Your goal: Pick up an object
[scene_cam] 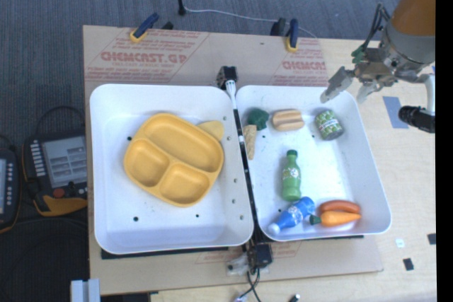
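Observation:
My gripper (350, 87) hangs open above the far right corner of the right bin (375, 173), with nothing between its fingers. Just below it in that bin lies a green can of peas (328, 124). Left of the can sit a hot dog bun (287, 119) and a dark green vegetable (257, 118). A green bottle (290, 175) lies in the bin's middle. At the near edge rest a blue bottle (293, 214) and a carrot (338, 213).
The left bin (113, 223) holds a yellow divided plate (173, 158) with a yellow wedge (211, 128) behind it. An ice cream cone (250, 140) lies by the divider. Clamps (291, 34) grip the far board edge. A control pendant (60, 166) sits left of the bench.

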You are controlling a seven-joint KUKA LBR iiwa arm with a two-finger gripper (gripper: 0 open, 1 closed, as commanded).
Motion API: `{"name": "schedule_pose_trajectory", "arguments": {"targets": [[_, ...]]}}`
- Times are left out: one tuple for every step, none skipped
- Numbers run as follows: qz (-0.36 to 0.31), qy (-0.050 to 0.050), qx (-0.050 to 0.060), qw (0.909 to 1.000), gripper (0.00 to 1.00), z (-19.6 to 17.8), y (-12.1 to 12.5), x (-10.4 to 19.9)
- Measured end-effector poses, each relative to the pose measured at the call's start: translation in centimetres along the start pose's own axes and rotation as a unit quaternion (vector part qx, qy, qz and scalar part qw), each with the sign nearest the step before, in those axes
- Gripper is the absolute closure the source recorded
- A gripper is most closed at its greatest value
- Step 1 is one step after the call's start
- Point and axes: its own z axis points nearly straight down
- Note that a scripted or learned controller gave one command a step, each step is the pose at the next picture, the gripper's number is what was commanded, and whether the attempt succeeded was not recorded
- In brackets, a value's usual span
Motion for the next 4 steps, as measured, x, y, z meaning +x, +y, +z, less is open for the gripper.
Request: {"name": "schedule_pose_trajectory", "arguments": {"targets": [[0.0, 0.0, -0.001, 1.0, 0.0, 16.1, -2.6, -0.4], [0.001, -0.006, -0.013, 0.9999, 0.0, 17.0, -6.0, 5.8], [0.001, -0.006, -0.018, 0.9998, 0.0, 16.9, -9.9, 7.6], [-0.001, -0.006, -0.02, 0.9998, 0.0, 16.9, -13.2, 7.2]]}}
